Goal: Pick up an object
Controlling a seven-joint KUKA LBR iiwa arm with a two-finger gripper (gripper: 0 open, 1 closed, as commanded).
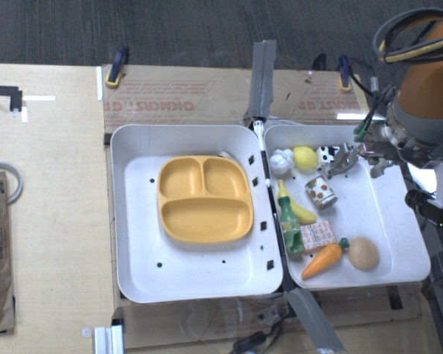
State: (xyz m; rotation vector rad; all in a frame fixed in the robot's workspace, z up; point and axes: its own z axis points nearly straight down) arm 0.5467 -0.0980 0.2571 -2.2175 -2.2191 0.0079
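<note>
A carrot (323, 260) lay nearest the camera, at the front of the right bin (399, 220), its green top pointing toward a tan egg-shaped object (362, 254) just beside it. Behind the carrot sat a small patterned box (318, 235), with a green bottle (289, 222) to its left along the bin's left wall and a banana (301, 211) between them. Farther back were a small can printed with red fruit (320, 192), a yellow lemon (304, 158), a white crumpled object (280, 162) and a small black-and-white item (325, 154).

The arm (424, 94) reached in from the right, its orange section high at the frame's edge and its wrist angled down and leftward over the back of the right bin. The gripper (341, 161) hung just beside the black-and-white item and above the can; whether the jaws were apart or together could not be told, and nothing was seen between them.

The left bin (133, 220) held a yellow divided plate (204, 198) near its middle. Both bins rested on the counter (52, 198).
</note>
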